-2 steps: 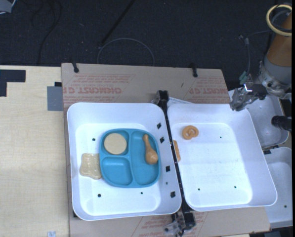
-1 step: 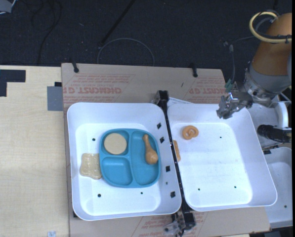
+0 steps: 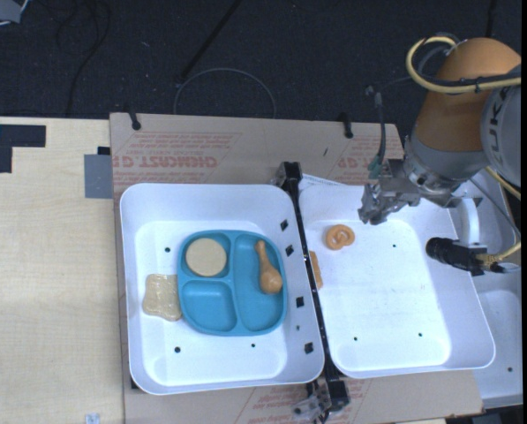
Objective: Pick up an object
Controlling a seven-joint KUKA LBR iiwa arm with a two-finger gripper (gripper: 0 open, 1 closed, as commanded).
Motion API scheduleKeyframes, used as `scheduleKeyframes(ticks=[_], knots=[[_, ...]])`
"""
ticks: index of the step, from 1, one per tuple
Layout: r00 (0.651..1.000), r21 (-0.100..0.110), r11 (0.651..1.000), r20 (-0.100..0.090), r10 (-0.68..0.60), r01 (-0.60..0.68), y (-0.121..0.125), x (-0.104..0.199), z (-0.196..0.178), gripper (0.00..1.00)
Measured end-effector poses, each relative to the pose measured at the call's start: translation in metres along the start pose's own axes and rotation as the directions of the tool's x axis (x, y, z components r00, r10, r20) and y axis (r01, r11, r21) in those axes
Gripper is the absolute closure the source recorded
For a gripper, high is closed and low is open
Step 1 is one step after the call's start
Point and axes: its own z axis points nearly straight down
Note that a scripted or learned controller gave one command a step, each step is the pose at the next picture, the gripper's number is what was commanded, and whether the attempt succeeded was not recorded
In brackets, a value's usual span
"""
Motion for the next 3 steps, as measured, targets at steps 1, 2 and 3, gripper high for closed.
scheduleKeyframes(ticks=[1, 2, 3], knots=[[1.000, -0.001, 1.000, 0.000, -0.001, 0.001, -0.011, 0.056, -0.007, 1.00], [1.000, -0.001, 1.000, 0.000, -0.001, 0.001, -0.015, 0.113, -0.002, 1.00], [1.000, 0.000, 1.000, 0.000, -0.001, 0.001, -0.034, 0.155, -0.004, 1.00]])
